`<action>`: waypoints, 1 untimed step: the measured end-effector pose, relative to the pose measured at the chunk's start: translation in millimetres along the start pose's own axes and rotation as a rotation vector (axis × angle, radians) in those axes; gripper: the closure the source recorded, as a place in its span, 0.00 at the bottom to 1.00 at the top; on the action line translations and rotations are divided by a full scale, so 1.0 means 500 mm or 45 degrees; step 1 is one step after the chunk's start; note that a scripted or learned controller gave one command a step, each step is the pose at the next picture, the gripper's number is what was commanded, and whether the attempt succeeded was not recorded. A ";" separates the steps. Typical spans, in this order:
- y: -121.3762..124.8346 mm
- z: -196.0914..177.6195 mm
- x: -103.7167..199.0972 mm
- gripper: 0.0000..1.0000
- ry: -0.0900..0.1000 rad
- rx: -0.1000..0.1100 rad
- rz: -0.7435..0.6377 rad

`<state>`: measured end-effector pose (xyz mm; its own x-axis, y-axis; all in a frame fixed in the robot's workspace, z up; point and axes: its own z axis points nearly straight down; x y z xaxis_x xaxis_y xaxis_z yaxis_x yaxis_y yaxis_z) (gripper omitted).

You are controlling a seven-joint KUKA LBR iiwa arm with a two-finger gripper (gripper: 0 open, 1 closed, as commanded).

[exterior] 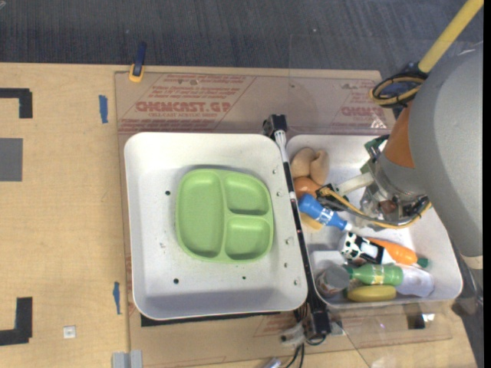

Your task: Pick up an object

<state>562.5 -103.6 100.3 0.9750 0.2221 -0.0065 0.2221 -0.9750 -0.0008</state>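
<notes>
Reaching in from three o'clock, the grey arm (453,152) with its orange band hangs over the right bin (449,271), its wrist pointing down toward the bin's upper middle. The tool (383,202) sits low among cables and metal parts just above the clutter; whether it is released or clenched cannot be told from this slant, and nothing can be seen in its grip.

The right bin holds a crowd of small things. At its eleven o'clock corner lies a tan wooden piece (309,162), with an orange-brown ball (307,185) touching it just below. A blue cylinder (322,211) lies tilted at about nine o'clock of the tool, close beside it. Toward six o'clock of the tool rests a black-and-white spotted toy (357,245), and next to that, at five o'clock, an orange carrot (399,251). Along the bin's lower wall lie a green bottle (376,274), a yellow banana (372,292) just under it, a white rounded piece (418,284) at their right, and a grey round cup (332,280) at their left.

The left bin (153,282), touching the right one along a black divider (288,190), carries a green divided plate (226,215) in its middle. Both bins rest on a cardboard-covered table (61,205) with blue tape marks (103,109) and a yellow-and-blue clamp (138,61) at twelve o'clock.
</notes>
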 end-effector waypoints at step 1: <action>-0.023 -0.124 -0.016 1.00 0.011 0.000 0.003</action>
<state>552.3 -94.1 162.6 0.9755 0.2198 0.0021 0.2198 -0.9755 -0.0007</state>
